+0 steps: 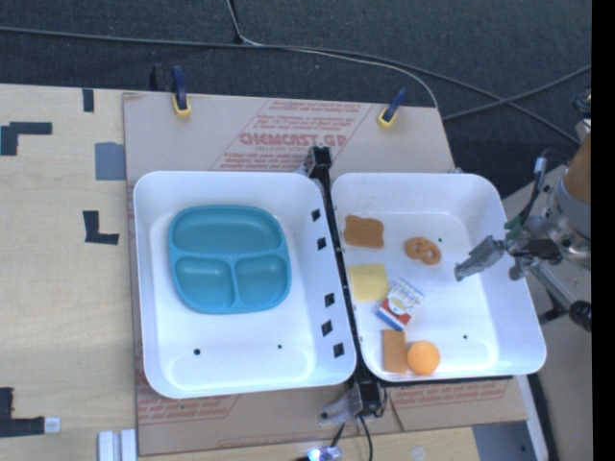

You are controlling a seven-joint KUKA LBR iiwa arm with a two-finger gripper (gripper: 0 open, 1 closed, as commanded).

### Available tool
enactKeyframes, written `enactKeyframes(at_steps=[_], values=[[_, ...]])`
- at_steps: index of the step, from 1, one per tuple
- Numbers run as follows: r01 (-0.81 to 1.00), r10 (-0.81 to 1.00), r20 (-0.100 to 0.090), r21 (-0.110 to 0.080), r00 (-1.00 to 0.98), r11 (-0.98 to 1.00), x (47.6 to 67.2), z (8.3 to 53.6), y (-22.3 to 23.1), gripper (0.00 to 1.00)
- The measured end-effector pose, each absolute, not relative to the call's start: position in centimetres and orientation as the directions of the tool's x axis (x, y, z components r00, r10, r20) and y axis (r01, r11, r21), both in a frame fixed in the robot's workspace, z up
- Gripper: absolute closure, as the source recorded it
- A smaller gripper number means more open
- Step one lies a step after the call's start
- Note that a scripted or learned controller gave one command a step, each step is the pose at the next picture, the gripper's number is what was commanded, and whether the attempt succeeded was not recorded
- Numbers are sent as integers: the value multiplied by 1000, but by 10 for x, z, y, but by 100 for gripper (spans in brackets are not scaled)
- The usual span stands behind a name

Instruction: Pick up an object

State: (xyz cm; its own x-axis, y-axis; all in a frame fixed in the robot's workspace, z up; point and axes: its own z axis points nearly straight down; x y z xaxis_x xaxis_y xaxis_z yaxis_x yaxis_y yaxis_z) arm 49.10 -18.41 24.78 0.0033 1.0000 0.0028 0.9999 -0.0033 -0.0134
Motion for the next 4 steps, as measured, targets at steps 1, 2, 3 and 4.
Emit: enactKeyframes(at_steps=[1, 2, 3, 4], values=[[1000, 1000, 0, -2, -1, 1, 494, 254, -184, 0], [1000, 1000, 2, -8, 0, 0, 496, 191, -188, 0], [1000, 1000, 2, -7, -1, 1, 503, 142, -182, 0], [1000, 1000, 0, -1, 1, -1, 503, 92, -182, 0]])
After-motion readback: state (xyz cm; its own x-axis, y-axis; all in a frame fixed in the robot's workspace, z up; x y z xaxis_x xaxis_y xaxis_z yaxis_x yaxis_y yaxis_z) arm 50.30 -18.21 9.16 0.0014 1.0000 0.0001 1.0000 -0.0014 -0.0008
